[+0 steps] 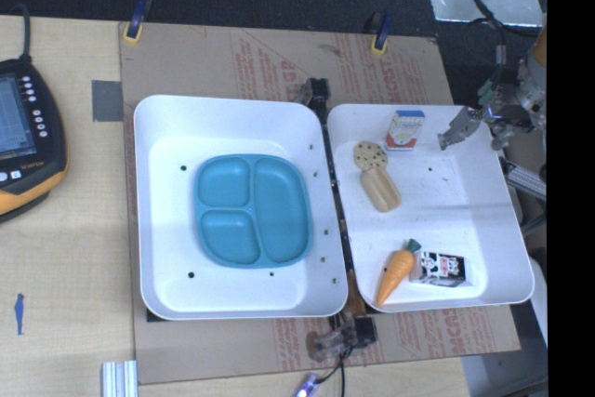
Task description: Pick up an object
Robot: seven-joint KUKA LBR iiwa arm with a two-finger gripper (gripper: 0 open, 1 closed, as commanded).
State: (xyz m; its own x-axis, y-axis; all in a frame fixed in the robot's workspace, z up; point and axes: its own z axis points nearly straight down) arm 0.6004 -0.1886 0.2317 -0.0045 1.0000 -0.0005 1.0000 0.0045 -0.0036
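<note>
Orange carrot (396, 274) in right bin's near corner, well apart from pincer (474, 127).

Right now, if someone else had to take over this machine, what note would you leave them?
Pincer: at the far right edge of the right bin, holding nothing that I can see.
Right bin: small carton, cookie, wooden piece, carrot, black-and-white carton.
Left bin: blue divided plate.
Done: nothing lifted yet.
Left: choose one object, close on it, raise it.
</note>
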